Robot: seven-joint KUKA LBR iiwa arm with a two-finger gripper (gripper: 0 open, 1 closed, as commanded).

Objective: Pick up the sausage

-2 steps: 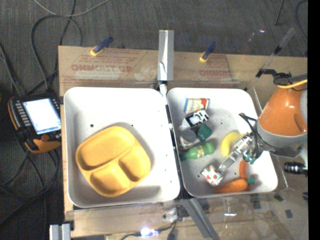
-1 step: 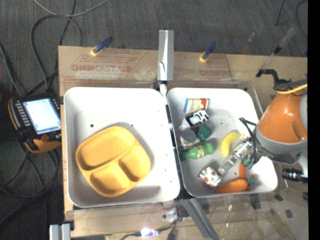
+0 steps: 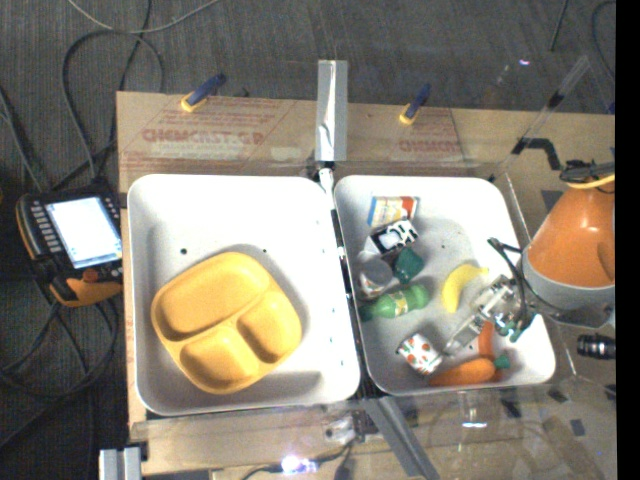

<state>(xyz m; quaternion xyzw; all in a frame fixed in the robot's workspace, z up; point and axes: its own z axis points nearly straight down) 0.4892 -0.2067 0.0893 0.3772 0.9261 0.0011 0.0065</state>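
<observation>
Orange carrot toy (image 3: 462,373) at the front wall of the right bin (image 3: 520,218), and your sausage just behind it.

You'll find the sausage (image 3: 485,340), a short reddish stub, lying between the carrot and the gripper (image 3: 478,320), which hangs right over it; whether the gripper is open or closed you cannot tell from this blur. Expect a light, smooth, rounded plastic piece that rolls and squirts out easily, so pinch it across its middle, clear of the strawberry-print cup (image 3: 420,352) nearby.
</observation>
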